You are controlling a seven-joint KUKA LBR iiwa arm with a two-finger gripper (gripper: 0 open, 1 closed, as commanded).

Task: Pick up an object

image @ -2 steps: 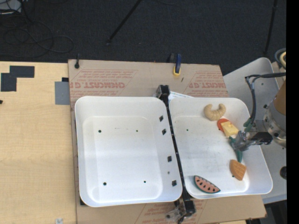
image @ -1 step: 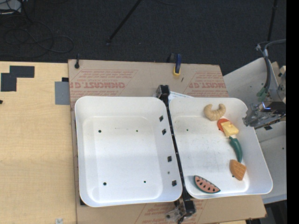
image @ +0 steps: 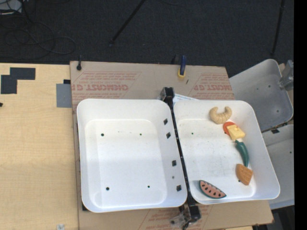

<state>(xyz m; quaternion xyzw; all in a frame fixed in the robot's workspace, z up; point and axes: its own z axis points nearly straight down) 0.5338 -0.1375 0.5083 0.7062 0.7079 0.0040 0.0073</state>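
Note:
Several toy foods lie in the right bin (image: 261,128). A tan croissant (image: 220,114) rests near its back wall. In front of it sits a red and yellow piece (image: 233,130), then a green pepper-like piece (image: 242,152) and an orange wedge (image: 244,174) along the right side. A watermelon slice (image: 211,189) lies at the front of that bin.
The left bin (image: 88,128) stands beside the right one, with a black clip strip (image: 173,143) along the shared wall. Both rest on a cardboard sheet (image: 124,83). A grey metal plate (image: 266,87) sits at the right. A blue clamp (image: 182,67) holds the cardboard's back edge.

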